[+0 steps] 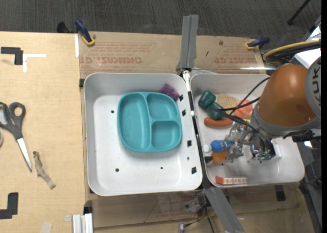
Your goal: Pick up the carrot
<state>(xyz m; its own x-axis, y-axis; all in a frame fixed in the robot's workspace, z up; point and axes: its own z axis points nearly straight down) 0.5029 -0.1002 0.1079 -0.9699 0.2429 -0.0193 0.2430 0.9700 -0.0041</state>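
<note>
Orange and tapered, the plastic carrot (218, 122) lies in the right white bin (286, 173), toward that bin's ten o'clock, just below a dark green toy vegetable (207, 99) and touching a pale tan round piece (227, 100) at its one o'clock side. We judge the approach step to be in hand: the grey two-finger gripper (236, 150) hangs low in the bin at about five o'clock from the carrot, near it but apart, over a blue and orange toy (220, 147). We cannot tell whether its fingers stand apart or together, since cables and wrist hardware clutter that spot; nothing shows between them. The next move, as we read it, calls for shifting toward eleven o'clock, lining up across the carrot's narrow width, then descending without catching its neighbours.

By our count: two bins, one carrot, one teal divided plate (150, 122) in the left white bin (102, 176), one purple scrap (170, 91) at the plate's one o'clock, one small red and white box (232, 180), and one pair of scissors (18, 130) on the bench at nine o'clock.
</note>
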